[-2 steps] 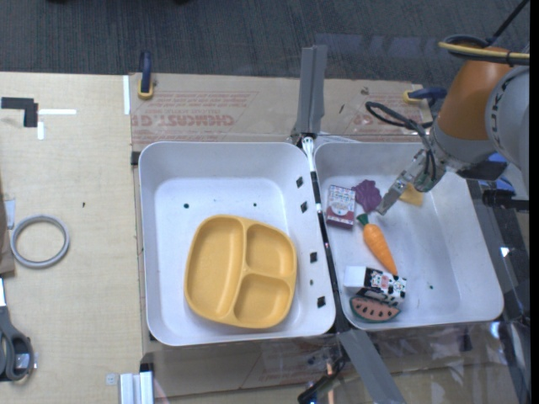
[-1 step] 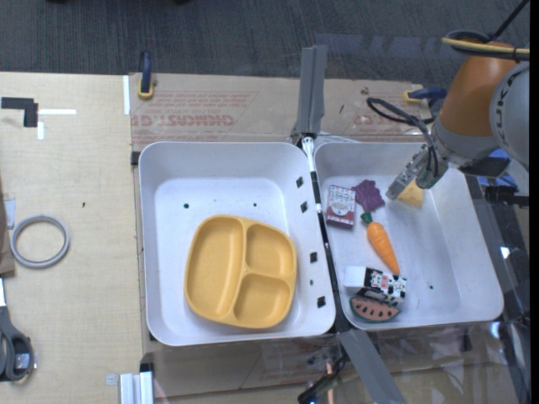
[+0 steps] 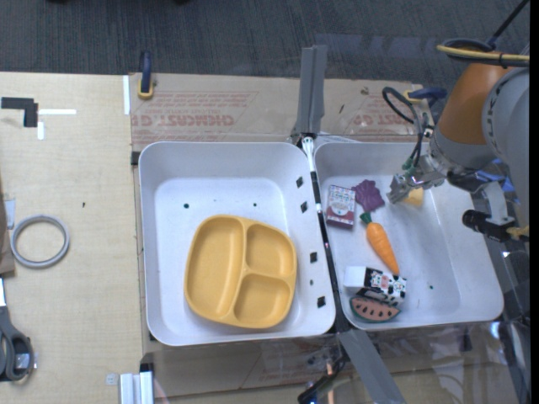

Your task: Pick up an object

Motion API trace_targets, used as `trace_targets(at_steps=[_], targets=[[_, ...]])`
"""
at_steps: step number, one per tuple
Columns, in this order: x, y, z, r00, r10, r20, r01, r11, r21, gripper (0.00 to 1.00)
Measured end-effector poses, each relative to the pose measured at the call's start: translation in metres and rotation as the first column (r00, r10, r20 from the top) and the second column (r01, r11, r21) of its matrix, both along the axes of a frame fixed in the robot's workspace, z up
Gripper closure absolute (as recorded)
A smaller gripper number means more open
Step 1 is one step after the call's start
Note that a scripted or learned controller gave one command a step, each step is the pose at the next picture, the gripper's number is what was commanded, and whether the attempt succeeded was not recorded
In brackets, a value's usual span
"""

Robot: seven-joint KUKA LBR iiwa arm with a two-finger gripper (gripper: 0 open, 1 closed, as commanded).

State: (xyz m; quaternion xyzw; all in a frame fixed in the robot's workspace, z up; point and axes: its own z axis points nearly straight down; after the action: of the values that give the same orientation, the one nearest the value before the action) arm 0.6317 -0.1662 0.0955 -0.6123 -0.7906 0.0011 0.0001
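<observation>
- Watermelon slice toy (image 3: 375, 310) lies at the near edge of the right bin (image 3: 472, 297), flat on the bin floor.
- Just behind the slice, touching it, sits a small black-and-white cow toy (image 3: 386, 285), with a little white block (image 3: 354, 276) at its left.
- Further back, a carrot toy (image 3: 381, 244) lies at a slant, its green top pointing toward the far side of the bin.
- Behind the carrot, a purple grape bunch (image 3: 368, 195) rests just beside a small red-and-white box (image 3: 340, 206), which lies close to the wall between the two bins.
- At the far right of the same bin, the pincer (image 3: 408, 188) hangs low over a small yellow piece (image 3: 414, 196); whether the fingers are spread or pressed together, I cannot tell, nor whether they touch the piece.
- Above the pincer, the arm (image 3: 480, 116) shows its orange band and grey body, coming in from the right.
- Left bin (image 3: 160, 251) holds a yellow divided plate (image 3: 242, 271) with three compartments, set toward the near side.
- On the bare table (image 3: 67, 310) to the left of the bins lies a grey ring (image 3: 37, 241), well apart from the bins.
- Near the far edge, a blue-handled clamp (image 3: 146, 76) stands on the cardboard sheet (image 3: 219, 112) under the bins.
</observation>
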Motion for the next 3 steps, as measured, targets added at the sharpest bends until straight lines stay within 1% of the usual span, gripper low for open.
trace_targets(at_steps=[1, 2, 3], targets=[[-0.011, 0.015, 0.08, 0.991, -0.137, 0.0, 0.137, 0.991, 0.0, 1.0], [-0.011, 0.015, 0.08, 0.991, -0.137, 0.0, 0.137, 0.991, 0.0, 0.0], [0.029, 0.025, 0.0, 0.791, -0.612, 0.007, 0.612, 0.791, 0.003, 0.0]])
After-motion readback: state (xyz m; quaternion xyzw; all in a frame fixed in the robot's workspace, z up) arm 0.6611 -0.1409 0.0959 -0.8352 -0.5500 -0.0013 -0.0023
